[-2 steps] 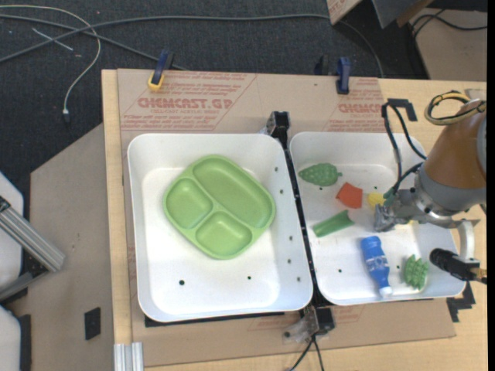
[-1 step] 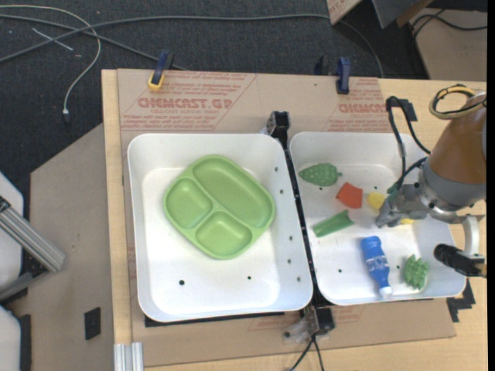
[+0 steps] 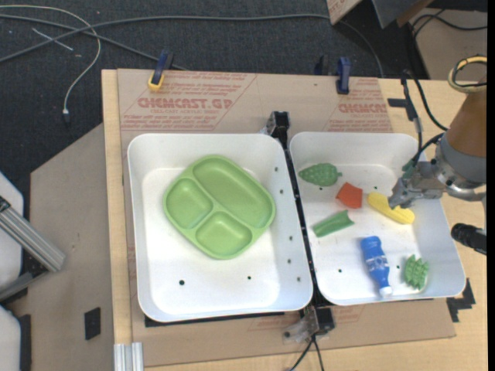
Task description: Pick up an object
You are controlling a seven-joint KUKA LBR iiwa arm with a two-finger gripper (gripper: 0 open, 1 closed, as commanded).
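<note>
Over the right bin (image 3: 433, 288) the gripper (image 3: 405, 194) hung low, reaching in from the right edge, its tip just above the near end of a yellow banana-shaped toy (image 3: 390, 208). Whether the gripper was spread or pressed together could not be told — the wrist hid it from above, and nothing was visibly held.

The banana lay just below and a touch left of the gripper, close enough that the two seemed to meet or nearly so. Its long axis ran on a slant, from upper left down to lower right, so a grasp would probably want to close across that line rather than along it.

Other candidates sat further off in the same bin: a red block (image 3: 349, 196) just left of the banana, a green leafy piece (image 3: 320, 175) toward the top left, a green pod (image 3: 333, 224) near the bin's left wall, a blue bottle (image 3: 374, 263) lower down, and a small green spiky toy (image 3: 416, 272) in the lower right corner. A green divided plate (image 3: 220, 205) rested in the left bin (image 3: 155, 277), well apart from the arm. The banana looked the likeliest target — nearest by far.
</note>
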